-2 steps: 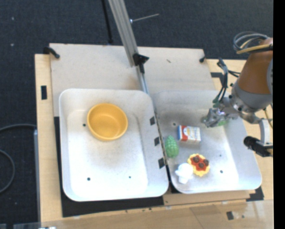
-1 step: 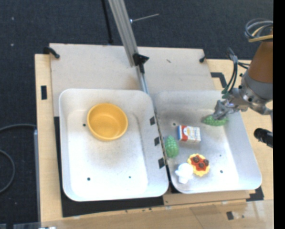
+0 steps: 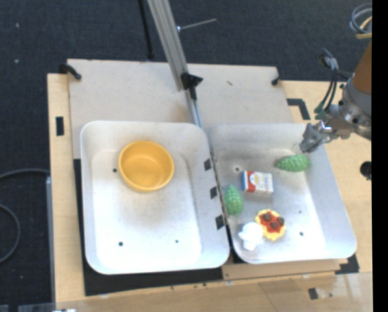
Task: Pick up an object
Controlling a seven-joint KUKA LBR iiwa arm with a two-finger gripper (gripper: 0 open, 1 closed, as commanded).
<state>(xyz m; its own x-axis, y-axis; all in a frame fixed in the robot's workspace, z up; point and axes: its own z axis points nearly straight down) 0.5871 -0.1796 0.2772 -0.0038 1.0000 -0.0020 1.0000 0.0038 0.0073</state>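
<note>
Seen from the overhead camera view, the claw [image 3: 312,137] hangs over the right bin's [image 3: 330,194] upper right corner; whether it is open I cannot tell, and nothing shows in its grip. Nearest lies the green knobbly object [image 3: 292,164], just below and left of the tip, its long axis running roughly left to right. A short descent down-left looks needed.

My gripper [image 3: 312,137] hangs over the far right edge of the right bin [image 3: 323,194], just above a green bumpy object [image 3: 292,164]. Below it lie a small carton [image 3: 257,182], another green piece [image 3: 232,199], a white lump [image 3: 250,236] and a yellow-red toy [image 3: 270,224]. A yellow bowl [image 3: 146,166] sits in the left bin [image 3: 103,239]
</note>
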